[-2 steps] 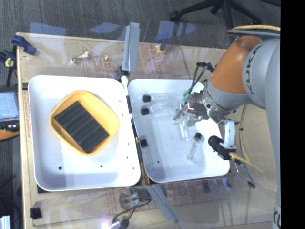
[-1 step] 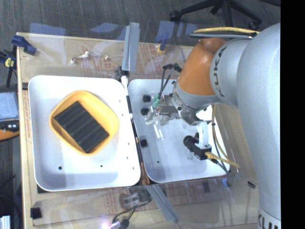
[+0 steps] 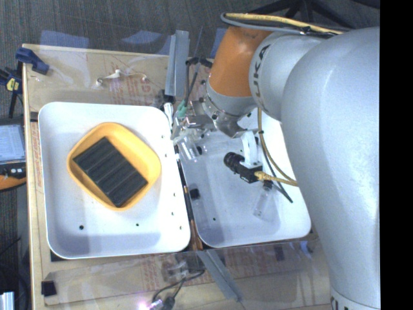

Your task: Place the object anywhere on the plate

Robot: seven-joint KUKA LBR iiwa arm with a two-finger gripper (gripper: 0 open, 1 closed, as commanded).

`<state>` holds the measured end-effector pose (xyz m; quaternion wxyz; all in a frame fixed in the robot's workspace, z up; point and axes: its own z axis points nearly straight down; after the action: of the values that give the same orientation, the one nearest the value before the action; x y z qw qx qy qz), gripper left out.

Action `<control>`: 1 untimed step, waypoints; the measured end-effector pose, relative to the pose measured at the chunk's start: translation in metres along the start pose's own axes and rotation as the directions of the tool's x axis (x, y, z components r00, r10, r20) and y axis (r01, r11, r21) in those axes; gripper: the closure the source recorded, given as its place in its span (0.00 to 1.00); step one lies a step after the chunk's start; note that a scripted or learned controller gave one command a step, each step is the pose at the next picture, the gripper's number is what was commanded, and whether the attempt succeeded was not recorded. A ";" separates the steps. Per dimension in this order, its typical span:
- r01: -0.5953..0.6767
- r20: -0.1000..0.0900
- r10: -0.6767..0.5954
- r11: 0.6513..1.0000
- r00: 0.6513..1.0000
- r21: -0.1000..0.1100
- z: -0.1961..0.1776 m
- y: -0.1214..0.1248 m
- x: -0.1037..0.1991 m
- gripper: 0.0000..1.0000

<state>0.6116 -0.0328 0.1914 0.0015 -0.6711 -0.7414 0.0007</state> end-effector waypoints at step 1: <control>0.124 0.000 -0.124 0.992 0.992 0.004 0.001 0.004 0.043 1.00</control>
<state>0.6115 0.0108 0.1905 0.0030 -0.6238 -0.7815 0.0021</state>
